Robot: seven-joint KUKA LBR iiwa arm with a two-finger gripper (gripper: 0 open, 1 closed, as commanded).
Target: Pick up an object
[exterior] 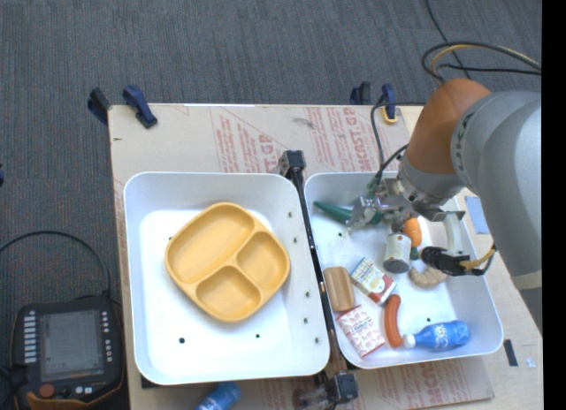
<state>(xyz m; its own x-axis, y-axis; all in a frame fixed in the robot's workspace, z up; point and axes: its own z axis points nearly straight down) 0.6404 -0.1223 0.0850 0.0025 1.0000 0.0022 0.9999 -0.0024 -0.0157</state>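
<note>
My gripper (368,208) hangs over the back left part of the right bin (491,311). It is just right of a dark green object (333,210) that lies by the bin's left wall. I cannot make out anything between its fingers. Close to the wrist lie an orange carrot-like piece (412,226), a small pale can (397,252) and a beige piece (430,278). Nearer the front are a tan block (338,288), a small carton (372,277), a red and white packet (360,330), a sausage (393,319) and a blue bottle (443,336).
The left bin (150,329) holds a yellow divided plate (228,261). A black divider clamp (293,163) sits between the bins at the back. Blue clamps (139,102) grip the board's back edge. A pendant (60,352) lies on the floor at the left.
</note>
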